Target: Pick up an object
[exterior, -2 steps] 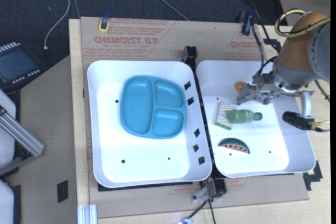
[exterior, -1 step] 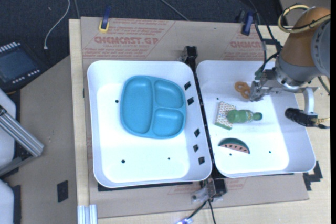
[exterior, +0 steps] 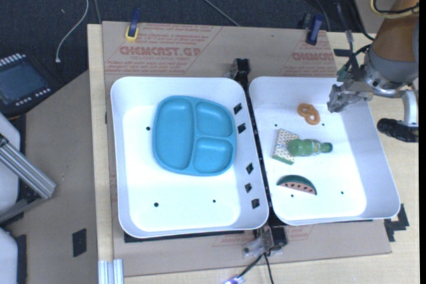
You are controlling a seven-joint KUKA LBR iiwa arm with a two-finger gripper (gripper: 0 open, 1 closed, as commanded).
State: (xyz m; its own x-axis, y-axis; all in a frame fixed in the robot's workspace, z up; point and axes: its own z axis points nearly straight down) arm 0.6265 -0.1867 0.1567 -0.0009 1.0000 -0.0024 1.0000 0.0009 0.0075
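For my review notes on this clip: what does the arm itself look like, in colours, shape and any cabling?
The arm is a rounded body with an orange-brown section above a grey wrist ring. Below the ring sits a small grey metal claw at the right bin's upper edge. Dark cables run beside the wrist, and a looped cable with a yellowish ring sits above the arm. No markings are legible.

arm [exterior: 399, 30]: cut off by the right edge above its orange band | gripper [exterior: 338, 102]: fingertips too small and blurred to read | green bottle [exterior: 307, 147]: hides part of the patterned packet [exterior: 284, 143] beneath | black screen [exterior: 20, 80]: cropped at left edge
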